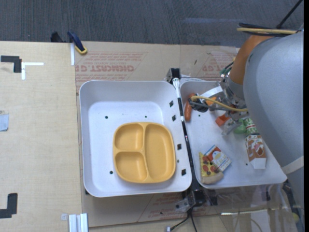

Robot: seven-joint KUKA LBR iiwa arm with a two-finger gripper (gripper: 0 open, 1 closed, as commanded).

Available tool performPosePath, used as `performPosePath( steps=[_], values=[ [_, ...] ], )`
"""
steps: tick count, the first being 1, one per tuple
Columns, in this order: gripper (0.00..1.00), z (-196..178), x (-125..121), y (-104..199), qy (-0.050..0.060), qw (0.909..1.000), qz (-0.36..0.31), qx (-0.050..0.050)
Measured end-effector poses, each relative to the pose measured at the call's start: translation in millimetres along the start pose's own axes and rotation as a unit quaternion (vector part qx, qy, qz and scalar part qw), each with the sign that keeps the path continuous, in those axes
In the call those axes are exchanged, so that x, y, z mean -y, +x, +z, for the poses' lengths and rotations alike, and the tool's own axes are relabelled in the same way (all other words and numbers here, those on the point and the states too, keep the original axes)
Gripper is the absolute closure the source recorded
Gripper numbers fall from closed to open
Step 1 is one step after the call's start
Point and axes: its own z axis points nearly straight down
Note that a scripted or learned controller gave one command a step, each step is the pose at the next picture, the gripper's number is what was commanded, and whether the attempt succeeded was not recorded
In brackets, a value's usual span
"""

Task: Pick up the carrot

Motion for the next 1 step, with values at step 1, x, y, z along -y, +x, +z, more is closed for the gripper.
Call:
performPosePath(
  steps=[1],
  values=[
    [0.0, -31.3, -12.0, -11.6, -0.001, 0.9999, 0.015, -0.003]
  ],
)
